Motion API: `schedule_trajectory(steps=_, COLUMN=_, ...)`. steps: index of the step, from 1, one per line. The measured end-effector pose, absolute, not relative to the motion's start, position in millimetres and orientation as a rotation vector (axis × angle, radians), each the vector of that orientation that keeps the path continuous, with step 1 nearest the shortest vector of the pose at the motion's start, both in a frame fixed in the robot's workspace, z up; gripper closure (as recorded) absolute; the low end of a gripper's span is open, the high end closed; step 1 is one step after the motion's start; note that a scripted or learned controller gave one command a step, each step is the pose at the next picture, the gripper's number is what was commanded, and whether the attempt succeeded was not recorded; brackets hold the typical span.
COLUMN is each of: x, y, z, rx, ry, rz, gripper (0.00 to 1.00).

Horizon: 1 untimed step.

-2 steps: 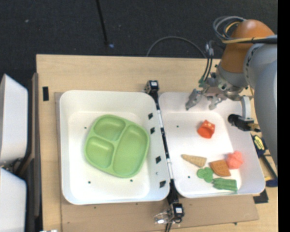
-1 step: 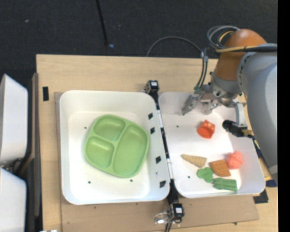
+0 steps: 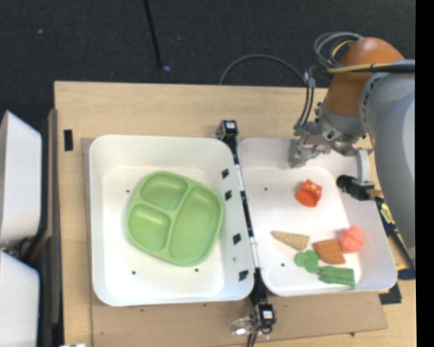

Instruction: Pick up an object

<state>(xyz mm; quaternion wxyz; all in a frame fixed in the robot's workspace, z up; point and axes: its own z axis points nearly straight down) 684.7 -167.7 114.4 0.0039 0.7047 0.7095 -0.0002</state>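
Observation:
In the right bin point(image 3: 275, 165) lie several small toys: a red pepper-like piece point(image 3: 309, 193) near the middle, a tan wedge point(image 3: 290, 239), an orange-brown piece point(image 3: 330, 251), a pink piece point(image 3: 351, 238) and a green piece point(image 3: 325, 268) along the front. My gripper point(image 3: 301, 154) hangs over the bin's back edge, above and a little left of the red piece, with nothing seen between its fingers. The left bin point(image 3: 108, 165) holds a green divided plate point(image 3: 175, 217).
The grey arm with its orange band point(image 3: 362, 71) reaches in from the right over the right bin's far corner. A divider with black clips point(image 3: 240, 201) runs between the bins. White boxes point(image 3: 14, 186) stand at the left of the bench.

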Motion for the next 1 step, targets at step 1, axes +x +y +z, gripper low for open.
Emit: schedule_trajectory(steps=1, x=688.4, y=-172.5, z=179.8, rx=2.213, ry=2.219, rz=0.007, gripper=1.0)
